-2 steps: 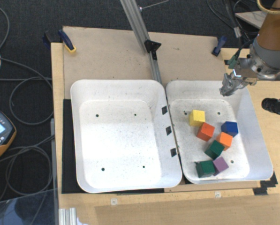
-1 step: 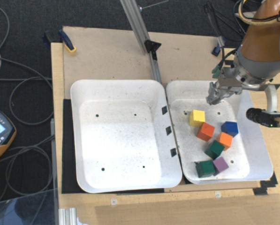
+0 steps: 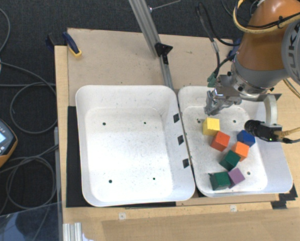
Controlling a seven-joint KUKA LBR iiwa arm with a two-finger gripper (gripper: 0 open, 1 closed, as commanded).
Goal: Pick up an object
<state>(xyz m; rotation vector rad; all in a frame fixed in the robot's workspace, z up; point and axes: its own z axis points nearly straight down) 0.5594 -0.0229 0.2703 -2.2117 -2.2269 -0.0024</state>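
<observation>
My gripper point(image 3: 212, 108) hangs over the far part of the right bin point(image 3: 282, 178), just beyond a yellow cube point(image 3: 210, 126) and apart from it. Nearer the front lie a red-orange cube point(image 3: 220, 140), a blue cube point(image 3: 245, 137), an orange cube point(image 3: 241, 149), a green cube point(image 3: 229, 159), a darker green cube point(image 3: 220, 180) and a purple cube point(image 3: 236, 176). I see nothing held by the gripper.
The left bin point(image 3: 80, 100) sits beside the right one, their rims meeting at mid-bench. A slanted metal rail point(image 3: 148, 26) stands behind the bins. A blue and yellow tool point(image 3: 72, 43) lies at the bench's far left corner.
</observation>
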